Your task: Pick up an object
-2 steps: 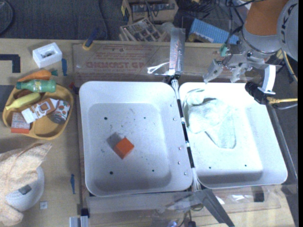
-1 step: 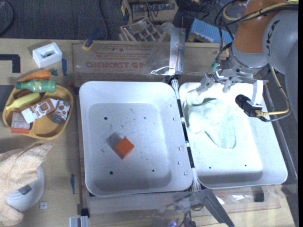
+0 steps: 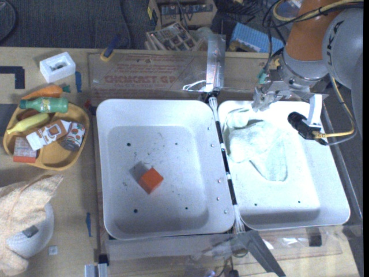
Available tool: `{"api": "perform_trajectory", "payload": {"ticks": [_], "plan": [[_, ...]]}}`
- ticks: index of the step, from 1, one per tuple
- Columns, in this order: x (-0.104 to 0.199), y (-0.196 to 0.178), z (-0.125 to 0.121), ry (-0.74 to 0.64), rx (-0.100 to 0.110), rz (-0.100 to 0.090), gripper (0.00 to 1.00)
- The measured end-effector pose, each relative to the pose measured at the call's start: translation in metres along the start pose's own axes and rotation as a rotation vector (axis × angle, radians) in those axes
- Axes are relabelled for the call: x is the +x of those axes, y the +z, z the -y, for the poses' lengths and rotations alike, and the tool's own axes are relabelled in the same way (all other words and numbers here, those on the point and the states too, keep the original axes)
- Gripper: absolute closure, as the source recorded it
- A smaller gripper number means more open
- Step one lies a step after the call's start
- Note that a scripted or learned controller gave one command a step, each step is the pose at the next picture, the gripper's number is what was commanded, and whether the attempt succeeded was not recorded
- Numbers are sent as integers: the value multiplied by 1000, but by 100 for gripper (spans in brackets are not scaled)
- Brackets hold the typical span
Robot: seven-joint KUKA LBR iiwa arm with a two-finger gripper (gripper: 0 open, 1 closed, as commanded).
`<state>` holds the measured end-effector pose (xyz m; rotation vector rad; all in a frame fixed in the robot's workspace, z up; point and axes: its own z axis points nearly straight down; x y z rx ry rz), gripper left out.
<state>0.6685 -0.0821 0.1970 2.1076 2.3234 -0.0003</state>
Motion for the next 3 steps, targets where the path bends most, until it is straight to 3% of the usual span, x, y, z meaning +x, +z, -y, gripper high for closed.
{"api": "perform_trajectory", "payload": {"ticks": [1,2,3], "plan": [[1,0,0,0,0,0,0],[-36,107,3,8,-7,-1,0],[-112,20,43,-51,-2,0,0]]}}
